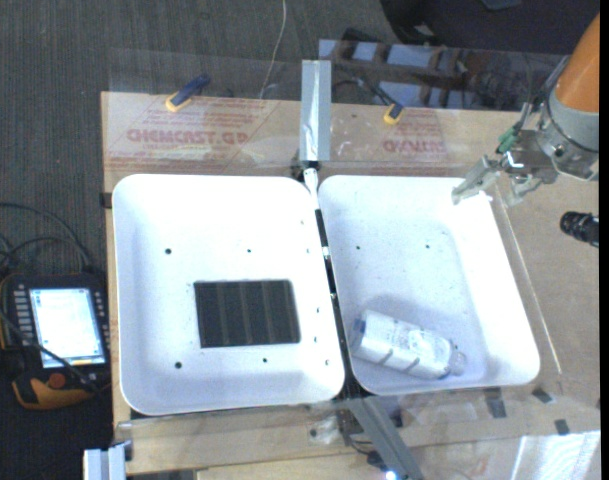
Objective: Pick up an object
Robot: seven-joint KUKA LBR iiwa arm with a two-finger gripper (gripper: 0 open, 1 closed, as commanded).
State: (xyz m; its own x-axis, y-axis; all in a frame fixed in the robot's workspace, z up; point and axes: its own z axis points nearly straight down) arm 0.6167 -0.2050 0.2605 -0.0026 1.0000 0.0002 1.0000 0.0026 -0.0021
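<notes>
Lying at lower right in the right bin [504, 268], the white bottle [404, 345] awaits pickup; the end effector [496, 183], fingers spread and empty at upper right, must descend toward it.

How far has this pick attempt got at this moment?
Nothing looks done yet: the white bottle lies on its side in the right bin, and the dark ridged pad sits in the left bin. The gripper hovers open over the right bin's far right corner. Approach, descent, grasp and lift remain.
</notes>
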